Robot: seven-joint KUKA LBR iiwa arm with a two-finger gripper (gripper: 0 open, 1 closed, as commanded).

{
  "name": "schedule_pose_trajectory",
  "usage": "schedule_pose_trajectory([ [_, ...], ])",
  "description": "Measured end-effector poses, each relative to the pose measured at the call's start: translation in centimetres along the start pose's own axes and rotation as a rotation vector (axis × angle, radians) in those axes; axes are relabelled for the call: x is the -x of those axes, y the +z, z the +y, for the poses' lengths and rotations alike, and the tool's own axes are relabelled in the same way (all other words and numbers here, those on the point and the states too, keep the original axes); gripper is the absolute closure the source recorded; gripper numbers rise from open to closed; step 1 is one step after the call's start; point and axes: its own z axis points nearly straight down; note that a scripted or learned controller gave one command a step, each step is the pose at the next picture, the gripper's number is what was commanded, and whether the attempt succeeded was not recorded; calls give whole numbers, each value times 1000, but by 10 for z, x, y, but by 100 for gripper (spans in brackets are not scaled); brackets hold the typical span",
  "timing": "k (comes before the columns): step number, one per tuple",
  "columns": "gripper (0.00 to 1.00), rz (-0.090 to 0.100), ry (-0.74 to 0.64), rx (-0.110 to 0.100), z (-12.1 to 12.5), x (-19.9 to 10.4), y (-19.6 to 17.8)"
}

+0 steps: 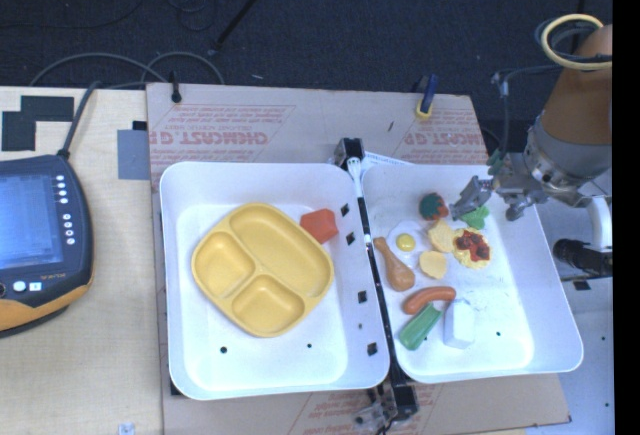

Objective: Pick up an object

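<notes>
The right bin (545,323) holds several toy foods. There is a red-and-green ball (432,205), a green piece (478,219), a fried egg (404,243) and a pizza slice (472,248). Below them lie a yellow chip (434,265), a brown drumstick (393,264), a sausage (430,299), a green cucumber (420,326) and a white block (460,325). My gripper (493,202) hangs over the bin's upper right, just above the green piece. It is open, with nothing between its fingers.
The left bin (190,343) carries a yellow divided plate (262,267) and a red-orange piece (319,225) by the divider. A teach pendant (35,233) lies on the bench at far left. A blue clamp (427,95) stands on the cardboard behind the bins.
</notes>
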Motion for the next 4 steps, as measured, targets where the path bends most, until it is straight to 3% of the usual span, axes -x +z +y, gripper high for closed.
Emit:
schedule_pose_trajectory([
  [1,100,1,0,-1,0,1,-10],
  [2,100,3,-4,1,-14,-54,-46],
  [3,100,2,-5,5,-42,-103,-121],
  [4,100,3,-8,4,-63,-176,-176],
])
